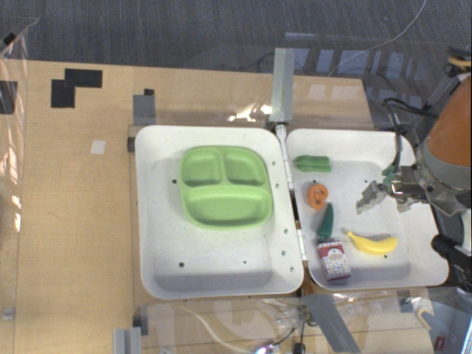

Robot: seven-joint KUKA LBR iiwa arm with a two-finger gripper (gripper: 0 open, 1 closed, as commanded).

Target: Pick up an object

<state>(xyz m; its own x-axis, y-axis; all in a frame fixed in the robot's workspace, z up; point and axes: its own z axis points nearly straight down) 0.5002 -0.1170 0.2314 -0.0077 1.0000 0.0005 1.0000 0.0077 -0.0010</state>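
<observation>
Gripper (371, 195) hanging over the right bin (413, 275), reaching in from the right edge, fingers look spread a bit with nothing between them, so empty-handed for now. Sitting above the bare white floor between the toys, probably lining up a drop rather than grabbing yet

Pickable stuff all crowded into that right bin: banana (373, 243) just below and near the gripper, likely the easiest target since closest and lying flat with room around it. Orange round thing (318, 195) off to the left near the divider, dark green cucumber-looking piece (325, 222) under it, leaning down onto the small red and white carton (334, 260). Lighter green block (313, 164) up near the top edge, well apart from the rest

Left bin (155, 271) just holding the green divided plate (224, 186), too wide and flat for two fingers, so not the obvious pick
</observation>
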